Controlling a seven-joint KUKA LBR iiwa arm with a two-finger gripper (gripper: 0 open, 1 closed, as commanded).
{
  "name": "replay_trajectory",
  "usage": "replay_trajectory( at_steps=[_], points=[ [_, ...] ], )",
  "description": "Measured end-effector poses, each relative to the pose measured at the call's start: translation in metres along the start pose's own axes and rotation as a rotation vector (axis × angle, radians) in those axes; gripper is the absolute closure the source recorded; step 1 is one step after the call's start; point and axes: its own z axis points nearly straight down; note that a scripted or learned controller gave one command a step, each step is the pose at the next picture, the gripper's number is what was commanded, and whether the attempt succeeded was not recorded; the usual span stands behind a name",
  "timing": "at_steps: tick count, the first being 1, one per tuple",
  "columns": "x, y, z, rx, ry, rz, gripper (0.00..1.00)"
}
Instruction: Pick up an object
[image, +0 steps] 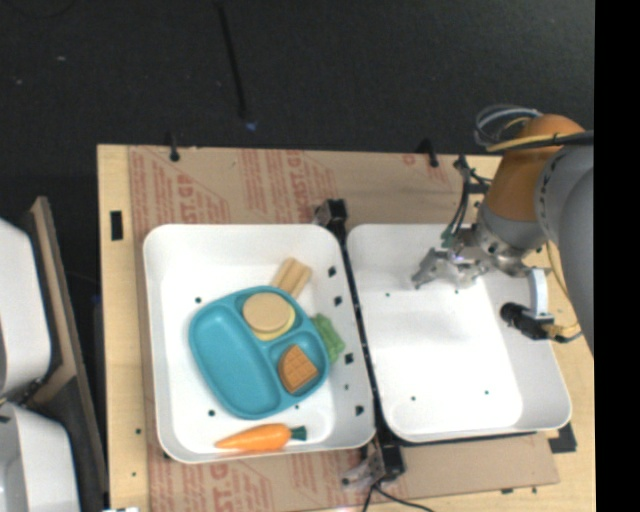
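In the left bin (165, 290) lies a blue divided plate (240, 365) with a round tan cookie (269, 313) and a brown waffle-like piece (298, 369) in its compartments. A tan wooden block (292, 275) rests just beyond the plate. A green piece (329, 337) pokes out at the plate's right edge. An orange carrot (257, 437) lies near the bin's front wall. My gripper (447, 270) hangs over the upper part of the right bin (450, 380), its fingers spread open with nothing between them.
The grey arm with its orange band (520, 185) comes in over the right bin's far right corner. A black clamp (330, 213) sits at the top of the seam between the bins. Cardboard-covered bench (240, 180) surrounds both bins.
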Motion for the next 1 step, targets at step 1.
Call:
replay_trajectory(
  at_steps=[1],
  points=[
    [-0.0006, 0.0010, -0.0125, -0.004, -0.001, 0.000, 1.00]
  ],
)
